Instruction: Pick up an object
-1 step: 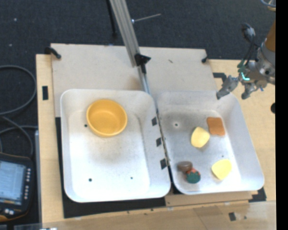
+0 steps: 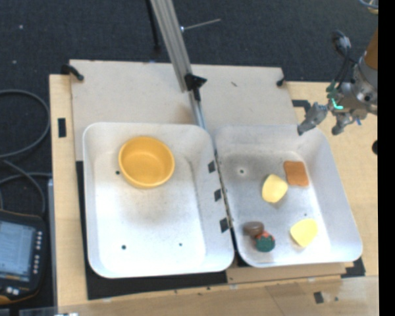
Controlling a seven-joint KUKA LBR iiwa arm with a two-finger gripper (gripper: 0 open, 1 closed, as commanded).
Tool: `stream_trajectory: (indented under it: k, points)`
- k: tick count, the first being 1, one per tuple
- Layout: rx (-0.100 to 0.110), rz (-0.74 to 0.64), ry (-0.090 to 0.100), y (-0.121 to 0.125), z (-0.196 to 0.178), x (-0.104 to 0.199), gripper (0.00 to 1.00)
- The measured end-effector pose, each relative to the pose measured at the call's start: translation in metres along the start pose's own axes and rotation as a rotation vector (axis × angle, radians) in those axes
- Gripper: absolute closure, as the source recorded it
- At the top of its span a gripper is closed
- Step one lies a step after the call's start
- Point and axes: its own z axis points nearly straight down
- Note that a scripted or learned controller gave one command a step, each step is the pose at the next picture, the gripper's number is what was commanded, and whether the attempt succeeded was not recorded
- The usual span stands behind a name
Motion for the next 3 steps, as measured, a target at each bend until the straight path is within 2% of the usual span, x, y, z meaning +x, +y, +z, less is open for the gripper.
stream_trajectory:
  k: [1, 2, 3]
  points:
    - [0.005, 0.001, 0.002, -0.005, 0.053, 0.008, 0.0]
    - [0.004, 0.004, 0.0, 0.001, 0.107, -0.001, 0.0]
    - [0.006, 0.004, 0.002, -0.007, 0.164, 0.006, 0.0]
